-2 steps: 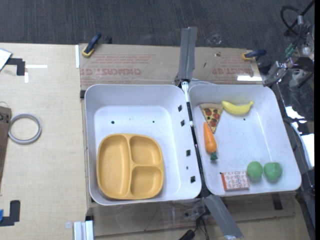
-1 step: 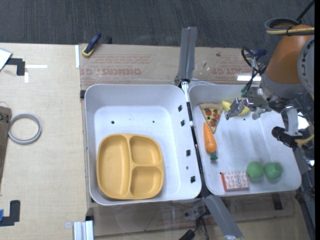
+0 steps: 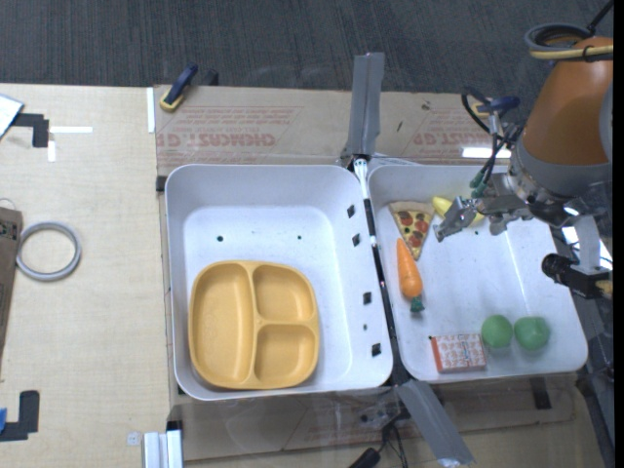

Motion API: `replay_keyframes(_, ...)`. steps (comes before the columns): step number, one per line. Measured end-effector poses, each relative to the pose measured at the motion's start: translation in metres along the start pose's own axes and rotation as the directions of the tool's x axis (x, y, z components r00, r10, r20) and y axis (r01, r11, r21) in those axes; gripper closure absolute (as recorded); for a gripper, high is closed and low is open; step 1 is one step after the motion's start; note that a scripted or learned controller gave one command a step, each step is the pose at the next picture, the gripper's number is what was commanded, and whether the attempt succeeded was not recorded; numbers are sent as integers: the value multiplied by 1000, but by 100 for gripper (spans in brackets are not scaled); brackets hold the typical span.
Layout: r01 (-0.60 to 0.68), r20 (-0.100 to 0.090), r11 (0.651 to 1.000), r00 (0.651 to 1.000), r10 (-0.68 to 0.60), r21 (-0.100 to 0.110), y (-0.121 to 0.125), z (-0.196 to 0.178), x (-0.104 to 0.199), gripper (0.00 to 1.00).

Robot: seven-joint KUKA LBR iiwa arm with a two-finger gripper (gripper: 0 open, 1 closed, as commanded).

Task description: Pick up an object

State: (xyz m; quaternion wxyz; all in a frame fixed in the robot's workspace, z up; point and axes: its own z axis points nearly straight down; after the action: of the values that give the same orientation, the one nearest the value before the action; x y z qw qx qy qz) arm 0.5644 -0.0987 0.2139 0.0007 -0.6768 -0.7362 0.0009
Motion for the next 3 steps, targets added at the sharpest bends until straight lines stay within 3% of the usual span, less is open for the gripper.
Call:
replay_keyframes(1,193,-1,981,981,-193,2,-21,23,69,0)
replay_keyframes(2,141,0,990,990,-141,-1,-21,23,66,0)
replay_keyframes(3,173,0,985,985,-173,1,-39,23,74,0)
